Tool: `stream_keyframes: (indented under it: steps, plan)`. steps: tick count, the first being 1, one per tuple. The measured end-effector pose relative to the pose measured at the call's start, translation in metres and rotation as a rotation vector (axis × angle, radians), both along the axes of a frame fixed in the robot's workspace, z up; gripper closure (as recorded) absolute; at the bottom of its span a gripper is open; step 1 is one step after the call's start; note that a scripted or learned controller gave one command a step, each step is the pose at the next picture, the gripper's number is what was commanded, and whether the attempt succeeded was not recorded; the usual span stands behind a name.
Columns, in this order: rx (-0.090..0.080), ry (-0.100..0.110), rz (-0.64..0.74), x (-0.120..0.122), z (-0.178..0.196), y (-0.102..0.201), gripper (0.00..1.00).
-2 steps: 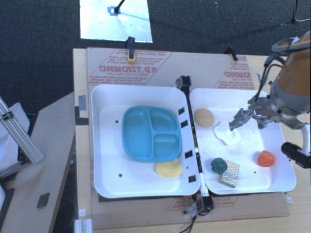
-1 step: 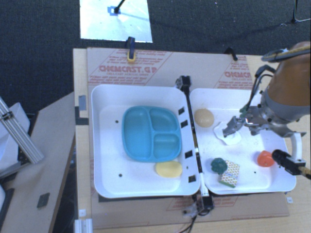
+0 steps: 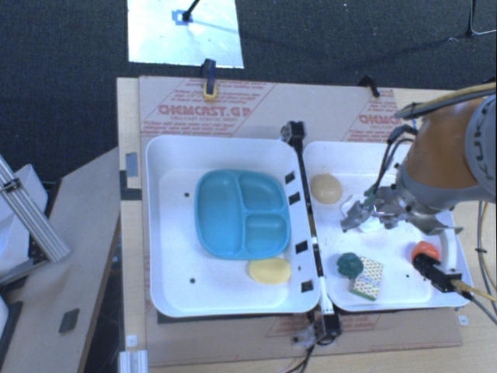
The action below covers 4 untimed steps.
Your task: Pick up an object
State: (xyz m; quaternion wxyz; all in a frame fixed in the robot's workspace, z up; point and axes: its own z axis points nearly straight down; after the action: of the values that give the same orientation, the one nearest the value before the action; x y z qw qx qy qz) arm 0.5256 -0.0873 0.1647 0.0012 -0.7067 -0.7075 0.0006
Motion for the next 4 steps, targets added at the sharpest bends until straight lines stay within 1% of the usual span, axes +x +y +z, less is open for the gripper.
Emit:
stream_keyframes:
  steps: [1,2,3,4]
  plan:
    - [0.000,0.001,-0.001,-0.005,-0.061,-0.003,0.00]
    - [-0.001,-0.004,-0.001,-0.003,-0.048,-0.003,1.00]
    - [-0.002,-0.009,0.003,0.005,-0.002,-0.003,1.00]
    - [-0.002,-0.010,0.003,0.007,0.052,-0.003,1.00]
